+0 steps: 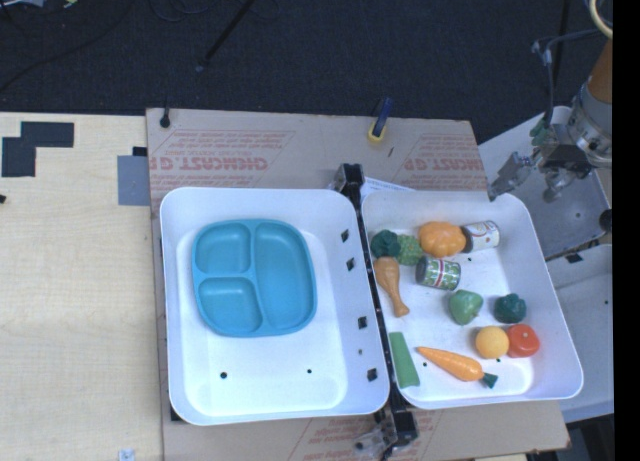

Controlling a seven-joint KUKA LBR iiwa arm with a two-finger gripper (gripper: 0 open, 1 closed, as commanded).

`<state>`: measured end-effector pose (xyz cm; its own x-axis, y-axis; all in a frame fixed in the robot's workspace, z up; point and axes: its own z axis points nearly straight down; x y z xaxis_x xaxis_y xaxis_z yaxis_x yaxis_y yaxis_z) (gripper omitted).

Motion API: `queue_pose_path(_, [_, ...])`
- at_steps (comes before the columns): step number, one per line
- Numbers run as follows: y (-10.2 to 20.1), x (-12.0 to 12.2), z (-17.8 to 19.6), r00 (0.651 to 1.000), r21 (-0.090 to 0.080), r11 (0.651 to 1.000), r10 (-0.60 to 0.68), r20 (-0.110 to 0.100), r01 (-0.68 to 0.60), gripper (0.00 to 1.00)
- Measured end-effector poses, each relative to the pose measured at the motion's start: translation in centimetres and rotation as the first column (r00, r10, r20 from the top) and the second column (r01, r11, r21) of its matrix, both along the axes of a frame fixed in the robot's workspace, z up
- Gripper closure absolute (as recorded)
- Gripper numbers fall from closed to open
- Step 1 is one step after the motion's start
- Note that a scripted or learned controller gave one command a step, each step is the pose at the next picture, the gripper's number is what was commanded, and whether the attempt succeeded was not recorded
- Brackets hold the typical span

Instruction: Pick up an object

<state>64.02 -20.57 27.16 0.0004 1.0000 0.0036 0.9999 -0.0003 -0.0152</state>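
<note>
Grey arm (590, 119), orange band, metal pincer (530, 177)

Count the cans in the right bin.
2. One can lies near the far wall beside the orange; the other can lies just nearer, mid-bin. None looks hidden.

single fixed camera mounted above the bench, angled down at a slant, both white bins caught in full, left bin (180, 349) and right bin (555, 349) side by side, pretty far back, dark floor seen up top, arm (590, 119) glimpsed at the right
</note>
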Motion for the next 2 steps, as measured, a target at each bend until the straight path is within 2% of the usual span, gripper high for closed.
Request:
queue_pose_path(1, [0.0,0.2,0.7,1.000,-0.002,1.000,0.002,0.010,-0.002,0.00])
queue_pose_path(2, [0.3,0.7,-5.8,1.000,-0.001,1.000,0.004,0.004,-0.004,0.00])
